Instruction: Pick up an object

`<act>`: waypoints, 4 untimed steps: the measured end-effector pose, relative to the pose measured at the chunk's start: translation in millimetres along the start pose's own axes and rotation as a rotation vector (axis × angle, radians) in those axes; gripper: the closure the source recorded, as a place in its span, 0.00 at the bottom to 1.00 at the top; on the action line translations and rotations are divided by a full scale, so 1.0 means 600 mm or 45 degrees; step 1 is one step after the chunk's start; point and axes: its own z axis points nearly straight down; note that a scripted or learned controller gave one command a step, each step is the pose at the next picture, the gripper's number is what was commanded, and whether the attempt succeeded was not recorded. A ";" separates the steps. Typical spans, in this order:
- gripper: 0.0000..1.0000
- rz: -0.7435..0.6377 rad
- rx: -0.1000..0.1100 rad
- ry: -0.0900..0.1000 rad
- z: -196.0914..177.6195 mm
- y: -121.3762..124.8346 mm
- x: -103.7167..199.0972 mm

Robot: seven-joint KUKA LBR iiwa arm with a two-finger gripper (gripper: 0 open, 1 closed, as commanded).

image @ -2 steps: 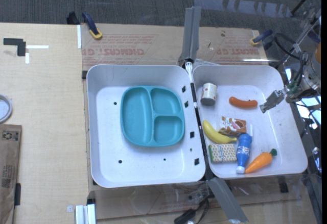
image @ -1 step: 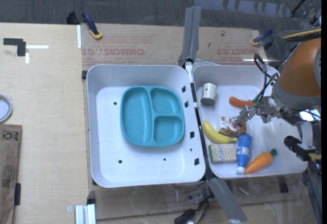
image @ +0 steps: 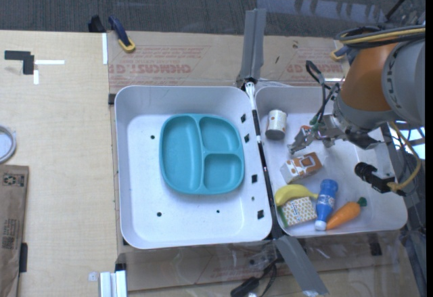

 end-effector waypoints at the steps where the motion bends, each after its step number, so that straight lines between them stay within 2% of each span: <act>1: 1.00 0.004 -0.001 -0.001 -0.016 0.000 -0.002; 2: 0.00 0.004 -0.001 -0.001 -0.016 0.000 -0.002; 3: 1.00 0.006 -0.002 -0.002 -0.031 0.000 -0.004; 4: 0.00 0.006 -0.002 -0.002 -0.031 0.000 -0.004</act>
